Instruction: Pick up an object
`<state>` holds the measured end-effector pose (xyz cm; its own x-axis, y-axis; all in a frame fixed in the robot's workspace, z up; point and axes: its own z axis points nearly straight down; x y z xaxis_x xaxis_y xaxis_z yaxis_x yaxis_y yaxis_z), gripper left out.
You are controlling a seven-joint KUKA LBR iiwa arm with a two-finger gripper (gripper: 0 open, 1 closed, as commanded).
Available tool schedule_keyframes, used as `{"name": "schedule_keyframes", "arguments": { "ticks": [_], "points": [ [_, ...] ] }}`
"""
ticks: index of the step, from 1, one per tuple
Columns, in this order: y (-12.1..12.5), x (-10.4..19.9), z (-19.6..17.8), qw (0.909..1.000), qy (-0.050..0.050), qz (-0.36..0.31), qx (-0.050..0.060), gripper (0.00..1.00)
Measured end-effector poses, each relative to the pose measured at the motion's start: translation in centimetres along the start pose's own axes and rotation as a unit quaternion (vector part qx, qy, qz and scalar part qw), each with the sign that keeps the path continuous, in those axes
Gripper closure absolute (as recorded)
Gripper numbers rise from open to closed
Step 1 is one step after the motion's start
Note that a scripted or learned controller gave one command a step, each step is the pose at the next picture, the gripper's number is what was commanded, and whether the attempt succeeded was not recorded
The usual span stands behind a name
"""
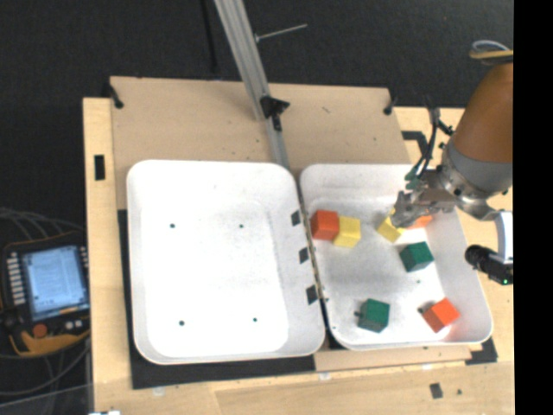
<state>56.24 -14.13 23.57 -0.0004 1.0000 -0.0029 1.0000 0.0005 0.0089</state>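
Where the arm reaches in over the right bin (346, 178), its gripper (413, 207) hangs low above the bin's upper middle, and whether it is wide or narrow cannot be told from this slant. A small yellow block (388, 229) lies just beside the gripper on its lower left, tilted, so close that touching or apart cannot be settled; nothing shows it held. A sliver of orange (423, 220) peeks out right under the gripper, too hidden to name further.

Farther to the gripper's left, an orange cube (325, 225) and a yellow cube (348, 232) sit touching, side by side, near the bin's left wall. Below the gripper and slightly right lies a green cube (416, 256), near but apart from the small yellow block. Well below the gripper, a second green cube (374, 315) rests toward the bin's lower edge, and an orange-red cube (441, 314) sits off to its right, near the lower right corner.

The left bin (147, 232) lies well away from the gripper, across the shared divider.
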Motion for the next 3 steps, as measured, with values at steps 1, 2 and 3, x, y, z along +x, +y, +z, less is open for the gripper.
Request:
{"name": "schedule_keyframes", "arguments": {
  "ticks": [1,2,3],
  "points": [
    [-0.4,-0.7,-6.2,1.0,0.0,-0.001,0.0,1.0],
    [-0.3,-0.8,-6.5,1.0,0.0,-0.002,0.003,1.0],
    [0.6,4.8,-5.7,1.0,0.002,-0.003,0.004,1.0]
  ]
}}
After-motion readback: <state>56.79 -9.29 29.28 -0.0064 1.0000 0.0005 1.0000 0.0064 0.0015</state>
